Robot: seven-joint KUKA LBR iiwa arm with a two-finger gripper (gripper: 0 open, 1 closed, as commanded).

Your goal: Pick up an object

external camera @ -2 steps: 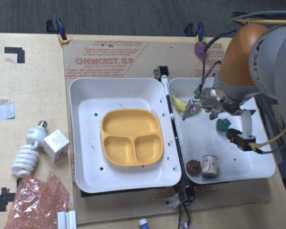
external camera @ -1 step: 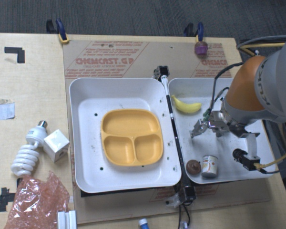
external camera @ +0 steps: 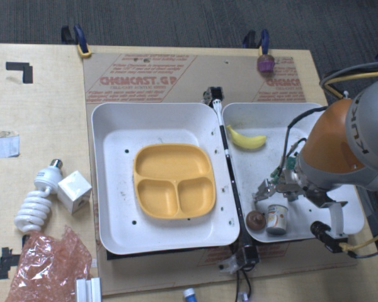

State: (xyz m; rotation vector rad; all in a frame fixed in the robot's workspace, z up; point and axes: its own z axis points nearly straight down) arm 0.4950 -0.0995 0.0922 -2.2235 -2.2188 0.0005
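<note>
I saw the tool (external camera: pixel 271 190) low in the right bin (external camera: pixel 252 115), over its near-left part, metal and wires bunched at the end of the grey arm (external camera: pixel 365 137) with its orange band. I could not tell whether it was open or closed.

Just below it a small round can (external camera: pixel 276 219) with a pale label lay on the bin floor, and a small brown rounded thing (external camera: pixel 256 219) sat touching the can's left side, close to the bin's near-left corner. A smooth, curved yellow banana (external camera: pixel 246 139) lay at the far-left of that bin, well apart from the tool, its long axis running left to right, ends curling toward the far side.

The left bin (external camera: pixel 107 168) held a glossy yellow plastic tray (external camera: pixel 174 180) with three compartments and rounded corners.

On the counter (external camera: pixel 44 124) to the left lay a white spiral light bulb (external camera: pixel 38 200), a white cube (external camera: pixel 74 190) beside it, and crinkled reddish plastic wrap (external camera: pixel 47 269) nearer.
</note>
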